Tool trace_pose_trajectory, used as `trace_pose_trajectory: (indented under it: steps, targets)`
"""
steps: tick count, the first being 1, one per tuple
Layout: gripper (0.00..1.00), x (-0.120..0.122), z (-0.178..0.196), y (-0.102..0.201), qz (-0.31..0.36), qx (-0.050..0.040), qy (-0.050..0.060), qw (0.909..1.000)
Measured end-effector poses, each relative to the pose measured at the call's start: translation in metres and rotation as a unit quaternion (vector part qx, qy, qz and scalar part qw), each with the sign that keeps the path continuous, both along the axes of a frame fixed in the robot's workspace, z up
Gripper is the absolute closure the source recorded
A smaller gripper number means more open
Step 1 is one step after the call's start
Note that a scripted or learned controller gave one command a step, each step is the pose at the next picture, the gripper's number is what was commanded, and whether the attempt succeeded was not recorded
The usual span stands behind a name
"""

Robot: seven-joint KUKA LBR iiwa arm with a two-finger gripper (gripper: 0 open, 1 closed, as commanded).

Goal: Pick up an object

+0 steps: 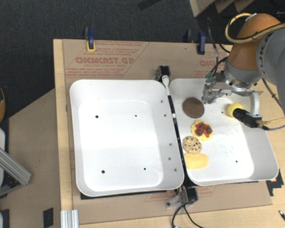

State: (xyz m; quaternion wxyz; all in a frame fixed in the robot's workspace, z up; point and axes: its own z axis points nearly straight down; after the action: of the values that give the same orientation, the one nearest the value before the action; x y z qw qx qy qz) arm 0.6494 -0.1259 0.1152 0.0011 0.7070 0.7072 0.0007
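Where hand (210,96) hangs, round brown disc (194,108), lying flat

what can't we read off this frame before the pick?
1. Camera view: how high the claw sits above the right bin. One slanted view gives no depth.
2. Camera view: the right bin's far right corner, hidden by the arm.
3. Camera view: what the pale yellow piece is. It is too small and blurred.

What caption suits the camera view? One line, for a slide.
Hand over the right bin beside a brown disc; a cookie and yellow piece lie nearer.
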Motion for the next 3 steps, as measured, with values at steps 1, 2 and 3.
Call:
trace_pose_trajectory:
  steps: [1, 2, 3]
  targets:
    - [1.0, 0.001, 0.011, 0.0, 0.0, -0.0005, -0.001, 1.0]
    - [1.0, 0.001, 0.021, 0.0, 0.0, -0.0011, -0.003, 1.0]
    - [1.0, 0.002, 0.031, -0.001, -0.001, -0.0014, -0.004, 1.0]
